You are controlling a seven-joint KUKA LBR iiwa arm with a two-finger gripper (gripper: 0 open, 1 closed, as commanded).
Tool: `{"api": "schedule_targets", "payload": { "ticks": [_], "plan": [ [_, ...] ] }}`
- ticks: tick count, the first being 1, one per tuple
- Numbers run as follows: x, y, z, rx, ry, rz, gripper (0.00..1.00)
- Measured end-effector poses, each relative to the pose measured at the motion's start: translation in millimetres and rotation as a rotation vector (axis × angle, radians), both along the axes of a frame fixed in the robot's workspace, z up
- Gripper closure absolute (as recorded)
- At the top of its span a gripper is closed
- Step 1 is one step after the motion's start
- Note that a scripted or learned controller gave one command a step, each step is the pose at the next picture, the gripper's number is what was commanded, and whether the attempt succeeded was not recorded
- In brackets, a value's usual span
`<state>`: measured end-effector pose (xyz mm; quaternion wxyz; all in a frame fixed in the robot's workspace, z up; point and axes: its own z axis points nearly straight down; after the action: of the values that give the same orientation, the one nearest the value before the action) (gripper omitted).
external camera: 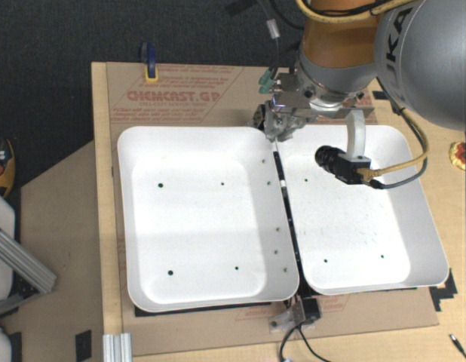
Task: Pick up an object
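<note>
Two white bins are being shown side by side on a cardboard-covered bench, with the arm reaching in over their far edge.

Nearest, the front rims of the left bin (195, 217) and the right bin (369, 232) are being seen, touching along the middle seam; only small dark dots are being seen on each floor, and no object to pick can be made out in either. Farther back, the gripper (282, 127) is being held low at the far end of that seam, at the bins' rear corners; whether its jaws are apart or together cannot be told. Beyond, the cardboard sheet (180, 89) is being pinned by a blue and yellow clamp (149, 60).
</note>
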<state>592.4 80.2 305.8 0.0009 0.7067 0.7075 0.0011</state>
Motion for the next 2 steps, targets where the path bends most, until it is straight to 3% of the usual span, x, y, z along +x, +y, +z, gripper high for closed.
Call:
{"api": "schedule_targets", "payload": {
  "ticks": [1, 2],
  "plan": [
    [-43.9, 88.3, -66.8, 0.001, 0.012, 0.007, 1.0],
    [-49.9, 67.8, -19.2, 0.0, 0.0, -0.002, 1.0]
  ]
}}
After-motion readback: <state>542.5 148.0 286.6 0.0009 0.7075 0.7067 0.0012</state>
